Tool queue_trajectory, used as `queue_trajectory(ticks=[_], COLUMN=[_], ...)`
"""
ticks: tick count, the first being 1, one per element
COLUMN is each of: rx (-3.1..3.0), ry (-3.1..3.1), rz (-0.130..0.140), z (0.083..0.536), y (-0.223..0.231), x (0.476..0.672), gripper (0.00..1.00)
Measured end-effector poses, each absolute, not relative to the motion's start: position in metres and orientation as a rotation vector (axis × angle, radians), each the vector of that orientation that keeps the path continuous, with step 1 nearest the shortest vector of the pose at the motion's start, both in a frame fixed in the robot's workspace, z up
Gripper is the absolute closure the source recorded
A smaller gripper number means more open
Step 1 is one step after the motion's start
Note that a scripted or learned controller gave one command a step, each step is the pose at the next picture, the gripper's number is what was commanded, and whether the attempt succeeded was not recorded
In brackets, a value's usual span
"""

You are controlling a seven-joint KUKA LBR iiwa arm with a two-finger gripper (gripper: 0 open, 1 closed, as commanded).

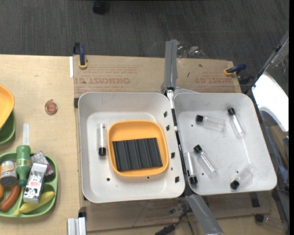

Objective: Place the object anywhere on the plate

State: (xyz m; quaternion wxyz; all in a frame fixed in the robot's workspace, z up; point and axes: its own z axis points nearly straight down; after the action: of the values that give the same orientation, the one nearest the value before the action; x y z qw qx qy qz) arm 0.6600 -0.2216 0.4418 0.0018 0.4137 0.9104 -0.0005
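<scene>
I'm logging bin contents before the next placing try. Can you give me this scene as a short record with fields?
left bin: yellow plate holding a dark ribbed block; one clear vial beside the plate, on its left
right bin: five clear black-capped vials, e.g., scattered
vials on plate: none
bench left of bins: green tray of toy food, green bottle

cut off left edge: yellow-orange plastic bowl (4, 106) on stacked green dish (6, 133) | cut off top edge: dark round object on carpet (99, 6) | unreadable: labels on small white carton (33, 182), round tin can (7, 170)
</scene>
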Motion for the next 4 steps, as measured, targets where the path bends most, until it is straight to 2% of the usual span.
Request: queue_trajectory(ticks=[2, 3, 4], rx=[0.501, 0.154, -0.375], ry=[3.099, 3.136, 3.117], rz=[0.0, 0.001, 0.001], z=[0.434, 0.395, 0.311], y=[-0.222, -0.222, -0.222], x=[0.519, 0.482, 0.485], gripper=[0.0, 0.0, 0.0])
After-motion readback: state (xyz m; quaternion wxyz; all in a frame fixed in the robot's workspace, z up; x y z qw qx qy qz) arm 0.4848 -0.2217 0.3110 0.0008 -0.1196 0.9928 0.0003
